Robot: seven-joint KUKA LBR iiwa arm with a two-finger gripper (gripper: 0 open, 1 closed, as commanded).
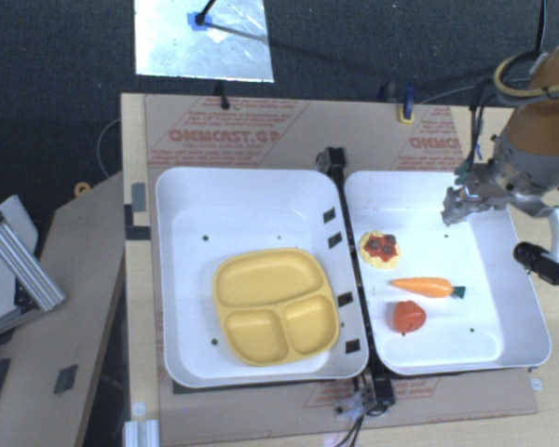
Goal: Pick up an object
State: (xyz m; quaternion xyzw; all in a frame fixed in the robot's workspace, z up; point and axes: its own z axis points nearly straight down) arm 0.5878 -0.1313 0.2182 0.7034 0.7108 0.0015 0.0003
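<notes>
The right bin (503,338) holds three toy foods: a small pizza slice with red toppings (380,249), an orange carrot (423,287) lying on its side, and a red tomato (409,317). My gripper (458,205) hangs over the bin's upper right part, above and to the right of the pizza slice. Nothing shows between its fingers. It stands well apart from all three foods.
The left bin (182,250) holds a yellow three-compartment tray (274,304). Black clips run along the divider between the bins (340,250). A metal plate (202,28) lies beyond the bench, and the grey arm with its orange band (540,124) enters from the right.
</notes>
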